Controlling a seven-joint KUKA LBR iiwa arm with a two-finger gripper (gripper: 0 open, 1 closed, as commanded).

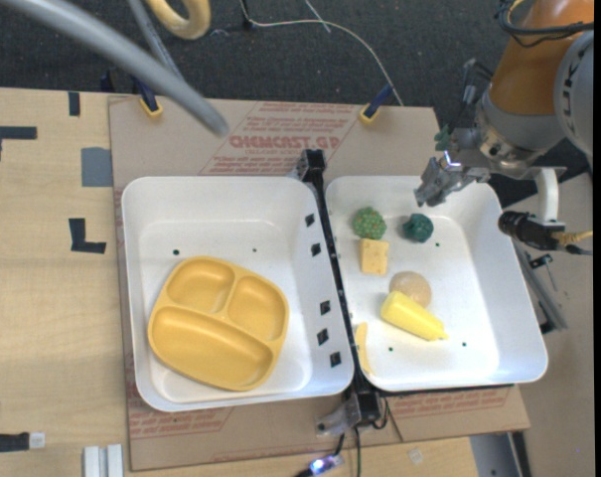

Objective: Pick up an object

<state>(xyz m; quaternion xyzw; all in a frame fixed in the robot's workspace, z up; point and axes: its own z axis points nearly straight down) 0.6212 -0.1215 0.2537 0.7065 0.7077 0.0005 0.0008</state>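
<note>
the hand [431, 189] hung over the far edge of the right bin [499, 366], and whether it was open or closed i couldn't tell. just below it sat a dark green ball [416, 229], likely the nearest pick, with the lighter green ball [371, 223] and yellow block [375, 257] further off to its left.

Two bins [141, 266], one plate [218, 321], five foods [375, 256]

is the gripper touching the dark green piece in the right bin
Apart. The camera view shows white bin floor between the gripper and the dark green piece, which lies just below it in the picture.
</note>
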